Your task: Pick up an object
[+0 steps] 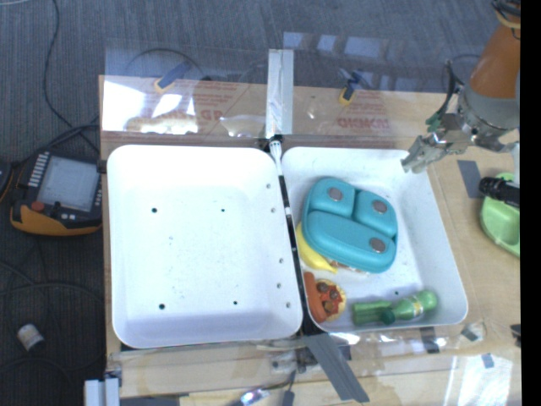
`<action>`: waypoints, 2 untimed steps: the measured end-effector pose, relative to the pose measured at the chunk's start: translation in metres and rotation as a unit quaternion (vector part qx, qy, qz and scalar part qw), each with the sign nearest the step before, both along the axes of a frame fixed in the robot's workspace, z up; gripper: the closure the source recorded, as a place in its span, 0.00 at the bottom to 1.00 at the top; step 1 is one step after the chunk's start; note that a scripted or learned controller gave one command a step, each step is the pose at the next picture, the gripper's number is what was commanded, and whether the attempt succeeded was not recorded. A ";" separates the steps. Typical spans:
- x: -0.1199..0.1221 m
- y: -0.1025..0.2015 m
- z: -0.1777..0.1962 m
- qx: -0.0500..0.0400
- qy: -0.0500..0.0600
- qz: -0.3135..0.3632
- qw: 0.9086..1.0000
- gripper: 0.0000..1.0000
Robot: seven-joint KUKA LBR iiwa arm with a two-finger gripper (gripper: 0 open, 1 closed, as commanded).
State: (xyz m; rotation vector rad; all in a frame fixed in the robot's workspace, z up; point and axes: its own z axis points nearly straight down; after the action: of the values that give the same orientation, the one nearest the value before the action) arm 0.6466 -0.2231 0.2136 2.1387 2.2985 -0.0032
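Observation:
In the right bin [439, 227] lies a teal plastic block [350, 223] with three round studs, near the bin's middle. A yellow piece [311, 255] peeks out from under its left side. An orange-brown item [325, 299] rests at the bin's front left, and a green bottle [394, 309] lies along the front wall. My gripper [420, 154] hangs over the bin's far right corner, above and to the right of the teal block, with nothing visible between its fingers.
The left bin [199, 244] sits beside the right one, divided by a dark seam. A lime-green object [502, 218] lies on the bench right of the bins. A teach pendant [56, 194] rests on the floor at left. Clear plastic walls stand behind the bins.

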 end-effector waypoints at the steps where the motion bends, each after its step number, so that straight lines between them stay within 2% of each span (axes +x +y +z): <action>1: 0.018 0.000 0.068 0.000 0.000 0.022 1.000 1.00; 2: 0.022 -0.001 0.082 -0.001 0.000 0.040 0.999 1.00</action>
State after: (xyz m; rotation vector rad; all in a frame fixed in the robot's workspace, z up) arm 0.6687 -0.2237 0.2954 2.0438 2.3814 -0.0072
